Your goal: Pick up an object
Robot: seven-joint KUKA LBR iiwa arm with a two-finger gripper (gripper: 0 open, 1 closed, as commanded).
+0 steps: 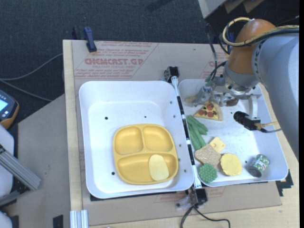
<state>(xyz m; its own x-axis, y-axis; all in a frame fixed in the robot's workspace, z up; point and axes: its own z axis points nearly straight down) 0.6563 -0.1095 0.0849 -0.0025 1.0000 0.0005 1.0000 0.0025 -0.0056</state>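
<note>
Green round toy [207,173] nearest; pizza slice [208,112] beneath end effector [214,93], likely light, stiff; grip edges; finger state unclear

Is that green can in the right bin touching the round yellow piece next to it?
Apart. The camera view shows a strip of white bin floor between the green can and the round yellow piece.

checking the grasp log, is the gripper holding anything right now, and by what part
Cannot be told. The gripper sits low at the back of the right bin, just above the pizza slice.
</note>
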